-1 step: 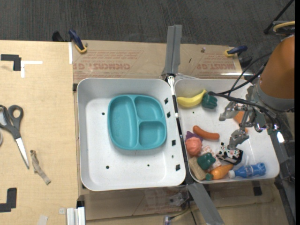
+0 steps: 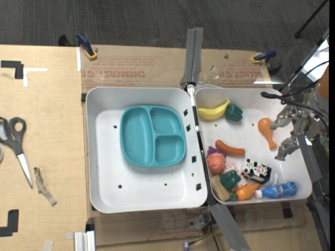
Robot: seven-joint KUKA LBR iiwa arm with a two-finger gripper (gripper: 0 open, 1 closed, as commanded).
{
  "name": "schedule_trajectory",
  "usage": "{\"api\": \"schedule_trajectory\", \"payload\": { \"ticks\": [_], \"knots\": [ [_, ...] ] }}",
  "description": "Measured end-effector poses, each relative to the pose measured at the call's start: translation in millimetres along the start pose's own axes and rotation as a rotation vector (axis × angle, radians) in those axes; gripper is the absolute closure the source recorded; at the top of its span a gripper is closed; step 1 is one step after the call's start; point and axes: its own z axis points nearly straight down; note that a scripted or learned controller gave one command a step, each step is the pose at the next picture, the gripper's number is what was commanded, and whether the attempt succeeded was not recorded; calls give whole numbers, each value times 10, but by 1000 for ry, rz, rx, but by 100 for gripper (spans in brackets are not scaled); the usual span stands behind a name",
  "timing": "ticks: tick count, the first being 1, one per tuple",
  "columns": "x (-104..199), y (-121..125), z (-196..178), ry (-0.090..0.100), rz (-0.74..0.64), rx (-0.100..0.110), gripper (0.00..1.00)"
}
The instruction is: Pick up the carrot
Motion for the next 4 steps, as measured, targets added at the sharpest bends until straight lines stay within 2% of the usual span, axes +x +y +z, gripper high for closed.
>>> {"api": "schedule_trajectory", "payload": {
  "ticks": [1, 2, 3, 4],
  "knots": [
    [-396, -34, 1179, -1, 111, 0, 0],
    [-1019, -74, 1171, 0, 428, -5, 0],
    [-1159, -112, 557, -2, 711, 1, 0],
    [-22, 330, 610, 4, 700, 1, 0]
  ]
}}
